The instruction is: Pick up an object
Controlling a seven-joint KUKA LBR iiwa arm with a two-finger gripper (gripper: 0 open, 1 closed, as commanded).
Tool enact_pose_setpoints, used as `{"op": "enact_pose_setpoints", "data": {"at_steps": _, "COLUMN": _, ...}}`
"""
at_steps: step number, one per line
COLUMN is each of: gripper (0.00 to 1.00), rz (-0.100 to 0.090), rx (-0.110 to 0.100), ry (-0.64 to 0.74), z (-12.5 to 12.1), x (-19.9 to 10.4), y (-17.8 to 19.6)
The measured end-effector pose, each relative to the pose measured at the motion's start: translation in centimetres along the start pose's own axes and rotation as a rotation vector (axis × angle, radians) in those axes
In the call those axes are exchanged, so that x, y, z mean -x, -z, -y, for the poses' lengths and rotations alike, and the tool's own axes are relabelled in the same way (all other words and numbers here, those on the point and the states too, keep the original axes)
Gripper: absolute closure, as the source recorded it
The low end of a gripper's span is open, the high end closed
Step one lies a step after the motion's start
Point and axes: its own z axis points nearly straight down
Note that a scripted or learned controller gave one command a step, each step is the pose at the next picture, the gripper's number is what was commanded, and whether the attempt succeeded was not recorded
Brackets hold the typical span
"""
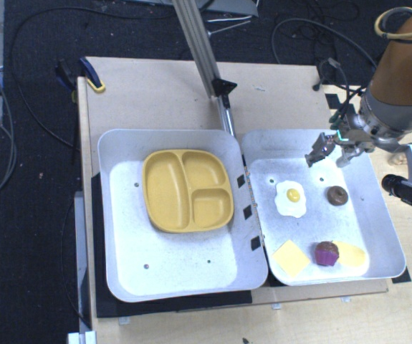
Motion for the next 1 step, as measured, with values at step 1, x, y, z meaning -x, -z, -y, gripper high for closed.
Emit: {"op": "enact_pose_setpoints", "data": {"at_steps": 1, "gripper": 0.00, "rz": 0.001, "rx": 0.004, "ry": 0.001, "z": -0.10, "x": 0.00, "y": 0.20}}
